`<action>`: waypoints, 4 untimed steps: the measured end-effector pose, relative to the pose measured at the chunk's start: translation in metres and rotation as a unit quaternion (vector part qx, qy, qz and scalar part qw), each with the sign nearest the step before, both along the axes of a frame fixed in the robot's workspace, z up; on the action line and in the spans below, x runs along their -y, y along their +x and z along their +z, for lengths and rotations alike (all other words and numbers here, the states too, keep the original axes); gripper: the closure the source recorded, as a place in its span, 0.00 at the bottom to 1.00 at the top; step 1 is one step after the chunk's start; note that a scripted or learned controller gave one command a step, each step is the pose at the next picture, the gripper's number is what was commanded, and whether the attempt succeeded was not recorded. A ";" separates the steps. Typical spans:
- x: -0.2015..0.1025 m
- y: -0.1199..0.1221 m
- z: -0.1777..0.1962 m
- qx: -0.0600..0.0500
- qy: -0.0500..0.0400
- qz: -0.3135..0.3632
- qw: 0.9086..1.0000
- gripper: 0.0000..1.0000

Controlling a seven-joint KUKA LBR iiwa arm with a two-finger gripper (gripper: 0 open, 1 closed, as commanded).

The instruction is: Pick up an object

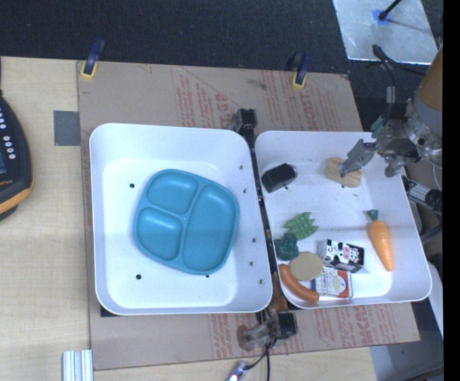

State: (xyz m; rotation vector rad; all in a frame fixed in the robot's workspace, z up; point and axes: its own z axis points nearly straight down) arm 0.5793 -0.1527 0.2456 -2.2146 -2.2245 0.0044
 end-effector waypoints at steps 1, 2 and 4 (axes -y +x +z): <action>-0.061 0.004 -0.112 -0.002 0.000 0.001 1.000 0.00; -0.059 -0.012 -0.155 -0.001 0.000 0.000 1.000 0.00; -0.033 0.012 -0.154 0.001 0.000 0.000 1.000 0.00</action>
